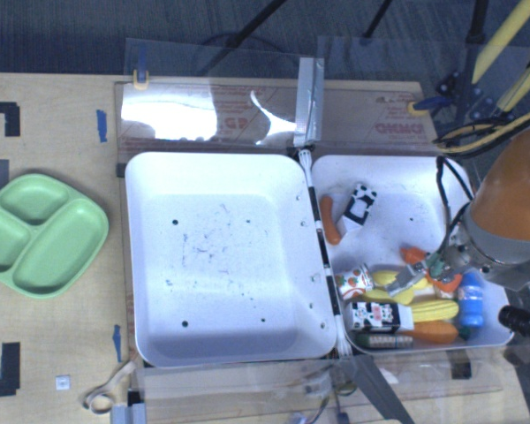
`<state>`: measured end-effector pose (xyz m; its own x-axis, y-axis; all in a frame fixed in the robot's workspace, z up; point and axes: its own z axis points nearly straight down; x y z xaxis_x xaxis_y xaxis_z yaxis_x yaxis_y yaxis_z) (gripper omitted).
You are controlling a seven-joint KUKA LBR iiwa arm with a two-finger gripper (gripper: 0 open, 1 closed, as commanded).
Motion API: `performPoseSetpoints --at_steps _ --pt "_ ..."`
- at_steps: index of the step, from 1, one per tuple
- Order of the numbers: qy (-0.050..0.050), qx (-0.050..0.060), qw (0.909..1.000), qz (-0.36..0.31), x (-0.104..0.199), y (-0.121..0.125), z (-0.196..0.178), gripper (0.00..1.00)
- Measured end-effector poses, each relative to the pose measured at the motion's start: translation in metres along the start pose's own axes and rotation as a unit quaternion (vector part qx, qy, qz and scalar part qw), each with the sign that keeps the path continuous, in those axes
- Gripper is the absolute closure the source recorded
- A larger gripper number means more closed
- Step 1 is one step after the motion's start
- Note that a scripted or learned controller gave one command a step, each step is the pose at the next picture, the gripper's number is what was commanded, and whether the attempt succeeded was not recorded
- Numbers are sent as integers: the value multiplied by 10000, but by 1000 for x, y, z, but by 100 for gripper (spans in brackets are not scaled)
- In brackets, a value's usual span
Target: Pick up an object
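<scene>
The right white bin (406, 177) holds several small objects. An orange carrot-shaped piece (332, 221) and a black-and-white block (362, 203) lie near its left wall. Along its near side is a pile: a yellow banana (424, 307), a red-and-white item (356, 283), a black-and-white box (382, 316), an orange piece (435, 331) and a blue bottle (470, 306). My gripper (421, 272) is low over this pile, right above the banana and next to a small orange piece (412, 255). The arm's orange band (512, 193) is above it at the right.
The left white bin (221, 254) adjoins the right one, divided by their shared rims. A green divided plate (40, 234) lies on the bench at the far left. A clear panel (212, 104) stands behind the bins. Tripod legs and cables are at the back right.
</scene>
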<state>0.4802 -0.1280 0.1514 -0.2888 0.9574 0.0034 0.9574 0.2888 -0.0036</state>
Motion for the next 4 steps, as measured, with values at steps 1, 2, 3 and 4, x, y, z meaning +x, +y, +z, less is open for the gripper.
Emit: performPoseSetpoints --at_steps 1,2,3,4 --pt "0 -44 9998 177 -36 22 58 0" --pt "6 -25 9998 190 -37 22 53 100" --pt "-11 -6 9986 529 -47 24 -4 100" --pt "-14 -4 9990 446 -11 57 -83 100"
